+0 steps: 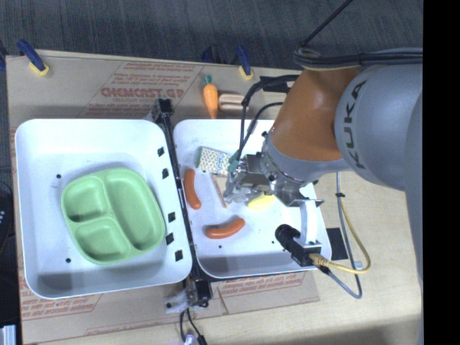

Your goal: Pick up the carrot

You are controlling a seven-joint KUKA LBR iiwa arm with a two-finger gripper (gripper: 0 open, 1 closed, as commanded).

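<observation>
Camera view: the carrot (210, 99) lies outside both bins, on the cardboard just beyond the far rim of the right bin (215, 264), green top pointing away from the bins; a tan cylindrical piece (231, 104) lies just beside it on its right. The gripper (237, 185) hangs low inside the right bin, well apart from the carrot, among other play food: two orange-red sausages (191, 190) (225, 228), a yellow piece (260, 201) by the wrist, and a speckled flat item (213, 159). I cannot tell how the end effector stands; the wrist housing hides it, and nothing is visibly held. The left bin (29, 192) carries a green divided plate (111, 214). Judgement: the arm is placed over bin contents, not the target, so the pick has not begun; it would need to lift clear of the rim and travel toward the far edge. The carrot's spot against the rim and the neighbouring cylinder could crowd the approach.
</observation>
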